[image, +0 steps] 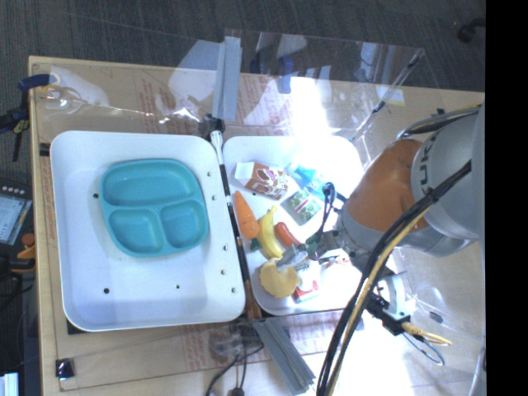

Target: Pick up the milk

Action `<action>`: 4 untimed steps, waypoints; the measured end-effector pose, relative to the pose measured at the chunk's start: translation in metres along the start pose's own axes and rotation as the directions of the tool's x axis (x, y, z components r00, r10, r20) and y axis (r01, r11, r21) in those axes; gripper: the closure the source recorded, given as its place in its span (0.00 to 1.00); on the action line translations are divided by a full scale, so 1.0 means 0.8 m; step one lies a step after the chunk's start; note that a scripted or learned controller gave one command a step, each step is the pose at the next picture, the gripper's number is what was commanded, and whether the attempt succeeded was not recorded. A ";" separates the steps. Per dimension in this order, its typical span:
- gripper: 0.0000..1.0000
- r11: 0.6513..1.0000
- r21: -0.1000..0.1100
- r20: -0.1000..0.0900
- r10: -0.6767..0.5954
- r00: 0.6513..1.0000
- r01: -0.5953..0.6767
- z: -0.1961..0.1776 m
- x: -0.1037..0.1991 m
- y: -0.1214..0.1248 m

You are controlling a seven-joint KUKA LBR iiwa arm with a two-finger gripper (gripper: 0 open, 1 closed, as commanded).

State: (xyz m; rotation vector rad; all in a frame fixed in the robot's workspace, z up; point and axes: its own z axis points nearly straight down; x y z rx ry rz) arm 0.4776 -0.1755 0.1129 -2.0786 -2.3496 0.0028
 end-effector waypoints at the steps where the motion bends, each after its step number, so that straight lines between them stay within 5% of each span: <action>1: 1.00 1.000 0.003 -0.001 -0.006 1.000 0.006 -0.011 0.001 0.000; 2: 1.00 1.000 -0.003 0.003 0.007 1.000 -0.007 -0.222 -0.044 -0.008; 3: 1.00 0.961 0.001 0.000 -0.276 0.961 0.276 -0.168 0.040 0.002; 4: 1.00 0.960 0.004 -0.001 -0.279 0.960 0.279 -0.179 0.040 0.002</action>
